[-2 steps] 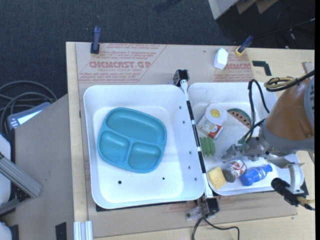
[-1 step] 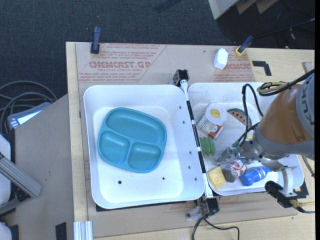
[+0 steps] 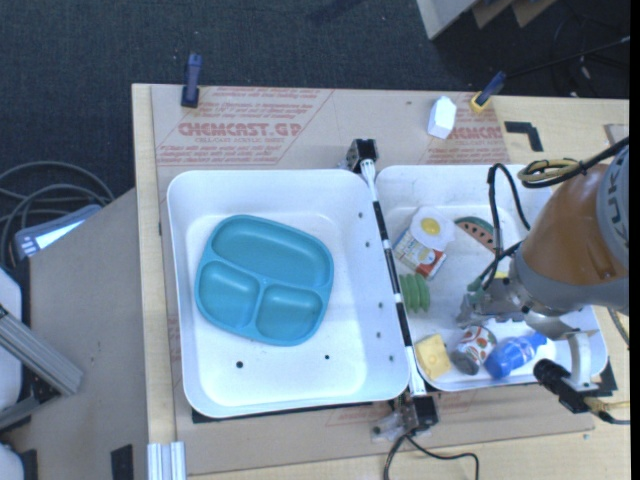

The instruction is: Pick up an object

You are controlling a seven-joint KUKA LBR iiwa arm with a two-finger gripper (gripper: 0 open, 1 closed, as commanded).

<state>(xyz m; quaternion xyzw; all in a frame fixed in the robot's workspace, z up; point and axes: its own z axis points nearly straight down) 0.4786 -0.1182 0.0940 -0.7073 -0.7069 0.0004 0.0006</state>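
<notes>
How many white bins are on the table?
2. The left bin holds a blue plate. The right bin holds small toys, and the arm hides part of it.

Materials and finish, bench and bins

Bins (image 3: pixel 200 368): smooth white plastic, faint sheen. Tray (image 3: pixel 264 280): smooth teal plastic, satin. Bench (image 3: pixel 160 268): matt pale wood; its back edge carries matt brown cardboard (image 3: pixel 240 128) printed red. Arm (image 3: pixel 570 238): glossy orange band over smooth grey shell. Bottle (image 3: pixel 515 354): shiny blue plastic. Floor (image 3: pixel 100 28): dark, rough carpet.
</notes>
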